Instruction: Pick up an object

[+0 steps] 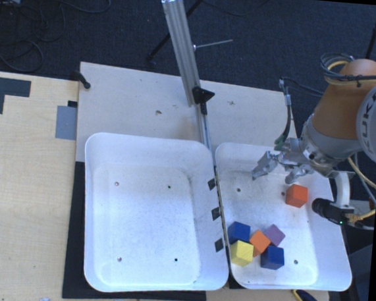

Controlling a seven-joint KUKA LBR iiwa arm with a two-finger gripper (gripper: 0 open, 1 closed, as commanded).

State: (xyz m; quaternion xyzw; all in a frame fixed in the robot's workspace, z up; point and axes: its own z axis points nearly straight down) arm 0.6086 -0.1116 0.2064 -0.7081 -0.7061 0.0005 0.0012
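The arm reaches in from the right over the right bin (334, 276), its gripper (284, 168) low above the bin's upper part, fingers spread apart with nothing between them. An orange-red cube (296, 195) lies just below and right of the gripper, apart from it. Near the bin's lower left sits a tight cluster: a blue cube (238, 232), an orange cube (259, 241), a purple cube (274, 235), a yellow cube (242, 252) and a dark blue cube (273, 257). The left bin (97, 204) lies alongside on the surface (18, 196).
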